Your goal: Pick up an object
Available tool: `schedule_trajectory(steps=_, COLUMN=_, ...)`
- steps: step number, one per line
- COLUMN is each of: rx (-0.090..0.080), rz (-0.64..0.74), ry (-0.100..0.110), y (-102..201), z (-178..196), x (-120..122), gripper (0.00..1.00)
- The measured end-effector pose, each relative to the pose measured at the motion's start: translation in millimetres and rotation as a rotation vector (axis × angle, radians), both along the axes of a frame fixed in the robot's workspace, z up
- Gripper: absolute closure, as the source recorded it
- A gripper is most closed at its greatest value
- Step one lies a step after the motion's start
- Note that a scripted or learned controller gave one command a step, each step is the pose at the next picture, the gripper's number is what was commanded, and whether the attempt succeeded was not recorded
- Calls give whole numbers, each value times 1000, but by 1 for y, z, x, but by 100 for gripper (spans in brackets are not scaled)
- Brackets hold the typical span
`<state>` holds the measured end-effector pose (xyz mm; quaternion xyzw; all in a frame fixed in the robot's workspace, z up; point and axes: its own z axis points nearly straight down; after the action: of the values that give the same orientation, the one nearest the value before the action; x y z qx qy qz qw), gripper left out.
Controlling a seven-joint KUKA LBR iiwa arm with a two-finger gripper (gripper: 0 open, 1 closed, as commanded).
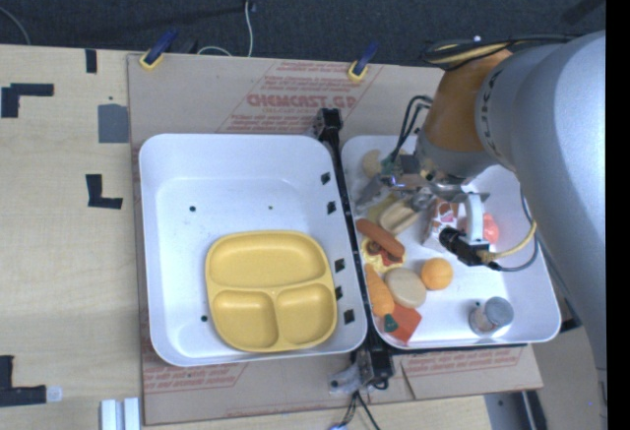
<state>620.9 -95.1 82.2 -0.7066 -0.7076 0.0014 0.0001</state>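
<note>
- Camera view is showing my gripper (pixel 425 190) reaching down into the right bin (pixel 527 320), near its back left corner, over a cluster of toy food.
- Whether I am gripping anything, I cannot tell; the wrist is hiding that.
- Candidates are lying along the bin's left wall: a sausage (pixel 380 238), a carrot (pixel 380 294), an orange ball (pixel 436 273) toward the middle.
- I am judging this the grasp step; next I should be lifting straight up and checking.
- Left bin (pixel 167 172) is carrying a yellow tray (pixel 271 288).

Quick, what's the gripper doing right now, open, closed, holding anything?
Gripper: low over the right bin, among the toy food; open or closed cannot be told.
</note>
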Motion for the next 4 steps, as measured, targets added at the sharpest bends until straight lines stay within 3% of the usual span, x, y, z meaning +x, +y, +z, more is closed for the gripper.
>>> schedule_trajectory(steps=1, rx=2, rz=1, ry=0, y=-1, z=-1, x=41, gripper=0)
schedule_trajectory(steps=2, rx=1, rz=-1, ry=1, y=-7, z=0, x=12, gripper=0)
schedule_trajectory(steps=4, rx=3, rz=0, ry=2, y=-7, z=-1, x=29, gripper=0)
